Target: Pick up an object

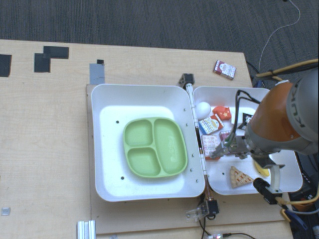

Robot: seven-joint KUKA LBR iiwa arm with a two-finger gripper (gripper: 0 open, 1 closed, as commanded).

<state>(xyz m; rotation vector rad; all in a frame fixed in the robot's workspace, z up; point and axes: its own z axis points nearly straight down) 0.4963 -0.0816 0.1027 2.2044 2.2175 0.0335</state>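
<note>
Reaching in from the right edge of the frame, the grey arm (pixel 294 118) with its orange band hangs over the right-hand bin (pixel 294 183), and the gripper (pixel 230 147) sits low over that bin's left-centre, close to the divider between the two bins. The relation that matters for a pick: the nearest candidates lie immediately to the gripper's left and upper left, namely a pale wrapped packet (pixel 209 144) beside or touching the tool tip, and a second packet with blue print (pixel 210 126) just above it, both lying roughly across the frame. Whether the gripper is spread or pressed together I cannot tell; the wrist hardware covers it, and nothing is plainly pinched, though a small reddish edge near the tip may belong to an item under it. Counted in the right bin: one white ball (pixel 203 108) at the upper left corner, one red item (pixel 222 113) beside it, two packets, one toast-like wedge (pixel 240 177) toward the lower centre, one yellow piece (pixel 262 170) half hidden by the arm. The left bin (pixel 107 133) holds one green divided tray (pixel 155 147) with three compartments. One small red-and-white box (pixel 225 69) lies on the bench, above the bins at upper right, well apart from the gripper. My judgement is that the pale packet is the likeliest target, needing only a short shift leftward and a descent.
</note>
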